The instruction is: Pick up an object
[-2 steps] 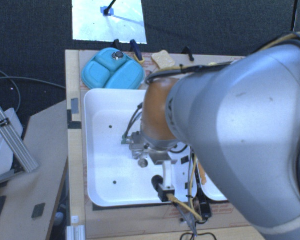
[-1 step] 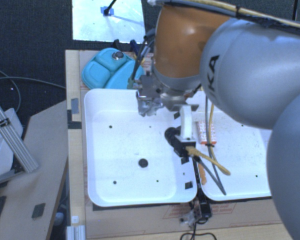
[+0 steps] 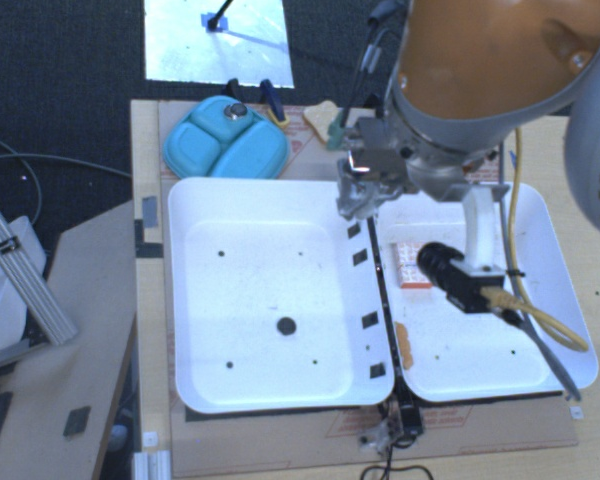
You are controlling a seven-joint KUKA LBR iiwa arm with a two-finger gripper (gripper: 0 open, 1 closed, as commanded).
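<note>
The grey arm with its orange band (image 3: 500, 28) reaches in from the upper right and covers the back of the right bin (image 3: 540, 368). My gripper (image 3: 360, 190) hangs over the back of the divider between the two bins. A small red-and-white box (image 3: 410, 266) lies in the right bin, just in front of and to the right of the gripper. Near that bin's front left lies a thin orange-brown piece (image 3: 404, 346). A small dark round object (image 3: 286, 325) rests in the middle of the left bin (image 3: 200, 368). Nothing shows under the gripper.
A black fitting with a yellow cable (image 3: 460, 278) hangs from the arm over the right bin. Behind the left bin sit a blue divided plate (image 3: 225, 140) and a pale yellow item (image 3: 320, 120). A metal frame (image 3: 20, 278) stands at the left.
</note>
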